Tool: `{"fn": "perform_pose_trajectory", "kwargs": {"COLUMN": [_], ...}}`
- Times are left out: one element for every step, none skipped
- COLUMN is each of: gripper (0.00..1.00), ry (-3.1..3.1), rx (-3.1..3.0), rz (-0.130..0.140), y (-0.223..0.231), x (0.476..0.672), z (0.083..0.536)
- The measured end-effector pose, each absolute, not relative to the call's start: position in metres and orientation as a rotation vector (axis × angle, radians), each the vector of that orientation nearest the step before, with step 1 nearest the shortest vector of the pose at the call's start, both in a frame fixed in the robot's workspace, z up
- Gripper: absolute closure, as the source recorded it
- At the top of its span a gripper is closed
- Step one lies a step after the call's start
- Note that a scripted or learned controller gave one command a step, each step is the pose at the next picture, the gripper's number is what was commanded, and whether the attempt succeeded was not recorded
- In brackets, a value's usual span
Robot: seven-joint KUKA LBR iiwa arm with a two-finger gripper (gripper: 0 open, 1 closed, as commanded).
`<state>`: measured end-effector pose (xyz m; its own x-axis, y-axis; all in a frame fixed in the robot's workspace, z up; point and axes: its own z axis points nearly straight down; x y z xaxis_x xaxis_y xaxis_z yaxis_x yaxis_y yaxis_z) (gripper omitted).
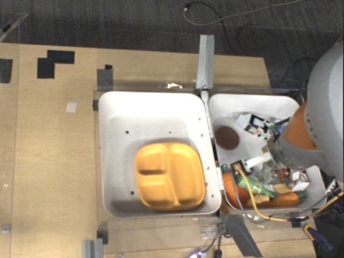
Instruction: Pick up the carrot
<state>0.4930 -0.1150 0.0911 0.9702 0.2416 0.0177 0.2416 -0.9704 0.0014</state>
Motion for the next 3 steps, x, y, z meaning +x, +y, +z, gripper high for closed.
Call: {"fn": "perform_pose_trajectory", "kwargs": {"gripper": [1.00,1.00,1.00], "ry": [-0.331,-0.323,-0.323], "rx": [-3.129,-3.135,-3.136], "rz": [-0.030,-0.029,-0.029], "y": [-0.112,-0.089,-0.088], "x": [0.493,0.492,0.492], "z": [0.091,0.091,0.091]}}
